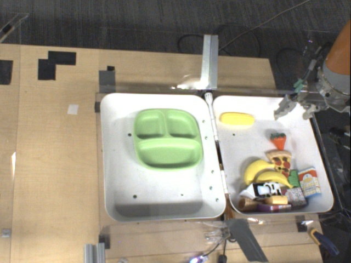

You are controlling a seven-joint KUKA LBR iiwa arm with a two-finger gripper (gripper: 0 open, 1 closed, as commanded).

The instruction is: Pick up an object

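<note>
My worry is the crowded heap at the right bin's (323,163) five o'clock corner: a descent there could wedge against a neighbour and close on nothing. My gripper (294,106) hovers over that bin's one o'clock edge, fingers parted and empty. The lone yellow block (237,119) lies at its nine o'clock, near; the carrot toy (278,140) at its seven.

In the right white bin (315,141), a flat yellow oval block (237,119) lies alone at eleven o'clock; bananas (264,172), a carrot toy (278,140), a pizza slice (281,160) and small cartons (309,182) crowd toward five.
</note>
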